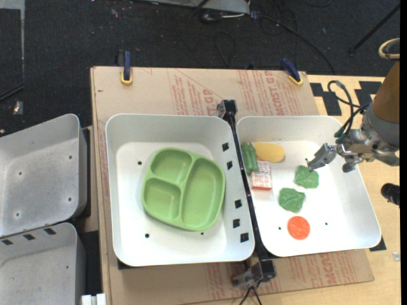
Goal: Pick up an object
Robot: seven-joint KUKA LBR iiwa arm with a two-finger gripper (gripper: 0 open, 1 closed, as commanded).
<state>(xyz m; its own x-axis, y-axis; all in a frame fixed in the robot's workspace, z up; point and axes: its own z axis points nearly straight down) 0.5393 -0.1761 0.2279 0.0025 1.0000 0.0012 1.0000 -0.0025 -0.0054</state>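
I see the gripper (329, 159) over the right bin (356, 234), fingers spread and grasping nothing, just above a crinkled green lump (307, 177). That bin also holds a second green lump (292, 199), an orange disc (299, 227) and a yellow piece (269, 152). The left bin (127, 234) holds a green divided tray (184, 188).

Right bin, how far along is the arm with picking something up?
Nothing looks picked yet: the two green pieces, orange disc and yellow piece lie in the right bin. The gripper hangs beside the upper green piece. Grasping and lifting remain.
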